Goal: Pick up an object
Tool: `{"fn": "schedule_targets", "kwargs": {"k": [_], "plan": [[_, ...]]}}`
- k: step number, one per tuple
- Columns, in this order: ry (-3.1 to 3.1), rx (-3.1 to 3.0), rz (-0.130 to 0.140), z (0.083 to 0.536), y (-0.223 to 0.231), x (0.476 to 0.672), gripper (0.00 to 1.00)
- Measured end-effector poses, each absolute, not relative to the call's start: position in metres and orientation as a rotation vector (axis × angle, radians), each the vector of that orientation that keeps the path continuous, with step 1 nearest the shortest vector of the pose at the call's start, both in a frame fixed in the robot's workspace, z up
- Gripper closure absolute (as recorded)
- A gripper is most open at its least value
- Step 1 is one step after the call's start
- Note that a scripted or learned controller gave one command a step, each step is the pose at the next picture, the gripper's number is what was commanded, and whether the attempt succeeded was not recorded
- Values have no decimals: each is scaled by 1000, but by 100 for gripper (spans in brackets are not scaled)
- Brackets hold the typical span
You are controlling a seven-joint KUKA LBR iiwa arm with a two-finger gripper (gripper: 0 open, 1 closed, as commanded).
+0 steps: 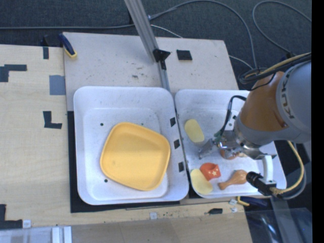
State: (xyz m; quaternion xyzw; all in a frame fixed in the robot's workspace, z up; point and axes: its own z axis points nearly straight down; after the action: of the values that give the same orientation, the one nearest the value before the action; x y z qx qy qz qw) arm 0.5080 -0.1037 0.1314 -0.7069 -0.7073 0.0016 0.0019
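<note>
**Q:** How far is the pick advanced, as read from the gripper [208, 147] outward?

**A:** The gripper is seen low in the right bin [202, 101], below the orange-banded wrist. Its fingers appear slightly parted, and nothing is seen between them; no object is judged lifted. A pale yellow oval piece [194, 130] lies just beyond the fingertips, on the far side. On the near side lie a red block [210, 171], a second yellow piece [201, 181] and a tan drumstick-shaped object [233, 178]. A yellow plate [135, 156] rests well apart in the left bin [83, 105]. Approach, closure and lift are judged outstanding.

**Q:** Is any writing legible?

**A:** Dark lettering is seen on the arm's grey housing but cannot be read with confidence. No labels are made out elsewhere.
</note>
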Motion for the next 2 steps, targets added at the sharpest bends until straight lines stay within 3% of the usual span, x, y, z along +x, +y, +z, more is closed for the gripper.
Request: {"fn": "schedule_targets", "kwargs": {"k": [1, 2], "plan": [[-2222, -2221, 0, 89, -104, 508, 0], [-2223, -2224, -2, 101, -104, 509, 100]]}}
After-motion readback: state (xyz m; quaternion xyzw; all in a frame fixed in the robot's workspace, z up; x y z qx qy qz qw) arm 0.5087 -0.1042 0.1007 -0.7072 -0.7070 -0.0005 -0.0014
